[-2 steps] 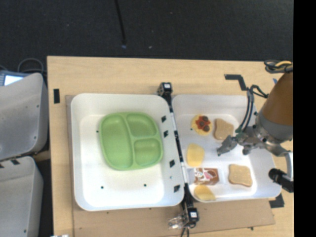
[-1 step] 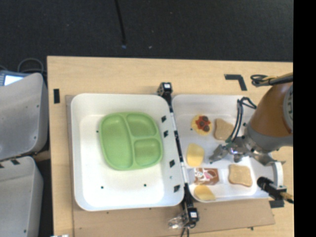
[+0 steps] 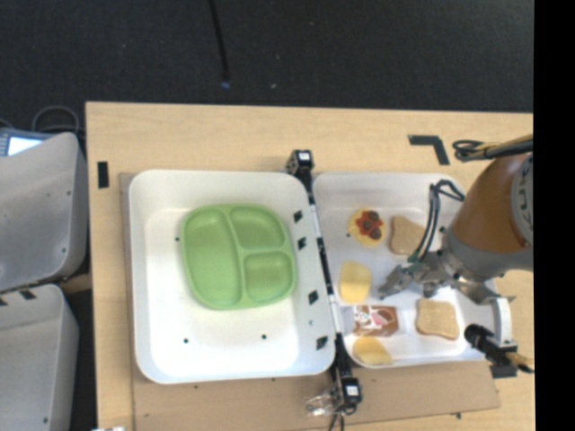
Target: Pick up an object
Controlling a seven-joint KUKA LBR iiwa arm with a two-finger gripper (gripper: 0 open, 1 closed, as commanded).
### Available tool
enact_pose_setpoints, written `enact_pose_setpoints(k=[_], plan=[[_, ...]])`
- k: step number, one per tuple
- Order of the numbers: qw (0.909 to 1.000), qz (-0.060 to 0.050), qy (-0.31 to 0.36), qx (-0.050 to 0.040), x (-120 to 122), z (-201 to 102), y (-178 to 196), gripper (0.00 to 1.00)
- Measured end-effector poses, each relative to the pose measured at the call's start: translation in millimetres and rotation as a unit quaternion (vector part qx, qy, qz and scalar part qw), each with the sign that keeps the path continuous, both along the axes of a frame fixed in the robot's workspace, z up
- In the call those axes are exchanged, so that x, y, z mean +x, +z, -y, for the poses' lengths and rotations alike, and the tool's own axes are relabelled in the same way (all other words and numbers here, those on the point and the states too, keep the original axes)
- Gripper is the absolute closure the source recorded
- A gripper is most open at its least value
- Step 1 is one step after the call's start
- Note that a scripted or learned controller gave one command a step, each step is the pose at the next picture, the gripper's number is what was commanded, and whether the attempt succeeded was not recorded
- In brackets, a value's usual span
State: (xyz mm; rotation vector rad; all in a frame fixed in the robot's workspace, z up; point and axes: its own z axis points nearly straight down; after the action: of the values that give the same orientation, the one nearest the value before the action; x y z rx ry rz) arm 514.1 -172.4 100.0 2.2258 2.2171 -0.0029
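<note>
Orange-banded and grey, the arm point(image 3: 490, 218) reaches in from the right and hangs over the right bin point(image 3: 449, 191), where all the loose food pieces lie. Its gripper point(image 3: 406, 278) sits low among them, between the yellow cheese-like slice point(image 3: 356, 281) to its left and a toast piece point(image 3: 437, 319) to its lower right; whether its fingers are spread or closed cannot be told from here, and nothing is visibly held between them. So the pick looks not yet done: every object appears to rest on the bin floor, and a grasp and lift remain.

Candidates for the pick are close together. A second toast piece point(image 3: 406, 234) lies just above the gripper, a red-and-yellow item point(image 3: 367, 225) beside it, a printed packet point(image 3: 375, 319) below the cheese slice, and a pale yellow chip-like piece point(image 3: 373, 352) near the bin's lower edge. That crowding could mean nudging a neighbour while closing. The left bin point(image 3: 144, 268) carries a green divided plate point(image 3: 239, 256), well apart from the arm. Both bins sit on the wooden bench point(image 3: 225, 133).
</note>
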Motion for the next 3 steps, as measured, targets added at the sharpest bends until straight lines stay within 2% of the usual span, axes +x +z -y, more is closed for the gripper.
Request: enact_pose_setpoints(k=[1,2,3], plan=[[1.0,0.002,-0.003,-0.0002,1,1,12,1.0],[1.0,0.004,0.004,-0.0004,-2,-5,71,1.0],[1.0,0.004,0.003,-0.0007,-2,-3,115,1.0]])
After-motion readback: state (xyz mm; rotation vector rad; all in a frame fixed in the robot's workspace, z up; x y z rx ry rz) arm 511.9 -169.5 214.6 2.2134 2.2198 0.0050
